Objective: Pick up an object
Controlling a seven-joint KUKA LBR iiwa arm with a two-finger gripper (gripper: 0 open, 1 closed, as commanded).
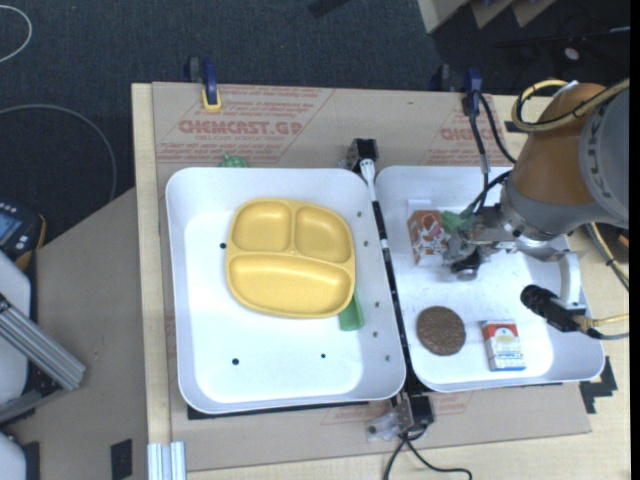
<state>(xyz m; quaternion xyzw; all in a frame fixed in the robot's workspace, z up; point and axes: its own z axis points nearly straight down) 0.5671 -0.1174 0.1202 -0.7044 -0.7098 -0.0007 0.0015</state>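
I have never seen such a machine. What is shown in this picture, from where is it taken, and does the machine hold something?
This is one picture from a camera fixed above a bench, looking down at a slant. The grey and orange machine on the right is a robot arm. Its two-finger gripper hangs low over the right white bin. In that bin lie a red and white packet, a round brown disc and a small red, white and blue box. The left white bin holds a yellow divided plastic plate, with a green object at its edge. I cannot tell whether the gripper holds anything.
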